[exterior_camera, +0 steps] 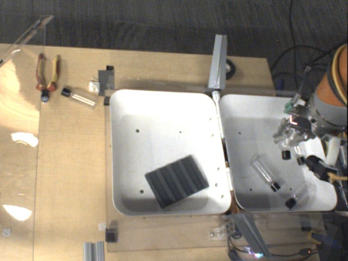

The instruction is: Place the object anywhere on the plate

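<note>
**Jaws over the right bin, vial just beside them**

Whether the jaws are open or closed I cannot tell; they are a tangle of metal and cable at the end of the grey arm with the orange band (pixel 331 94), and nothing is visibly held between them. They hang up and to the right of the clear glass vial with a black cap (pixel 265 173), near it but apart.

The vial lies flat on the floor of the shallow white right bin (pixel 239 113). Its long axis runs on a diagonal, the bare end toward the upper left and the capped end toward the lower right. A grip would probably have to close across that axis, so the wrist angle matters as much as the short drop down and to the left.

Just past the vial's cap sits a small black piece (pixel 291 203). Well to the vial's left, across the bin wall, the dark grey ribbed rectangular plate (pixel 176 181) lies askew in the shallow white left bin (pixel 163 107), bearing nothing.
</note>
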Robot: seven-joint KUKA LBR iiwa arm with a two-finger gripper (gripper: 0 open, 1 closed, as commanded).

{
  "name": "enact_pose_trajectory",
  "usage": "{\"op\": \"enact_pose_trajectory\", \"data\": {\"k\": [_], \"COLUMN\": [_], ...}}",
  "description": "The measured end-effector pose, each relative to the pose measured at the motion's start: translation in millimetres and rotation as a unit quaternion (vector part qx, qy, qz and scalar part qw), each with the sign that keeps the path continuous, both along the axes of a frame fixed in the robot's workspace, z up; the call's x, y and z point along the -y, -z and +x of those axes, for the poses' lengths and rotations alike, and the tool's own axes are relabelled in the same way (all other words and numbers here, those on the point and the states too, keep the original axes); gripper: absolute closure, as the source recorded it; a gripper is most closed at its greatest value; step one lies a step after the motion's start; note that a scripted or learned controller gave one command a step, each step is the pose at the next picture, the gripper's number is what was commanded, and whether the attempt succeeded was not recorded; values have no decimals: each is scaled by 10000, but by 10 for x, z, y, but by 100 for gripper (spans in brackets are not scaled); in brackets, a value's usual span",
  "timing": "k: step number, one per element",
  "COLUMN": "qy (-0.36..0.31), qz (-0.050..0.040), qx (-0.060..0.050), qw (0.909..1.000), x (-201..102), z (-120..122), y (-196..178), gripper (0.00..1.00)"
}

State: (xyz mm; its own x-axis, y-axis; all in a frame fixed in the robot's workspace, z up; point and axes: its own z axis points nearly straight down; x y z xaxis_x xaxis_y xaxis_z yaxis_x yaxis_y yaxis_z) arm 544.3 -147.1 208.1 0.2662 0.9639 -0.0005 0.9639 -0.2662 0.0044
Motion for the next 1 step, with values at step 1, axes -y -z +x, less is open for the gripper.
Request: {"op": "enact_pose_trajectory", "data": {"k": [1], "qy": [-743], "qz": [2], "qx": [1], "qw": [9972], "x": [-740], "z": [578], "y": [-413], "gripper": [100]}}
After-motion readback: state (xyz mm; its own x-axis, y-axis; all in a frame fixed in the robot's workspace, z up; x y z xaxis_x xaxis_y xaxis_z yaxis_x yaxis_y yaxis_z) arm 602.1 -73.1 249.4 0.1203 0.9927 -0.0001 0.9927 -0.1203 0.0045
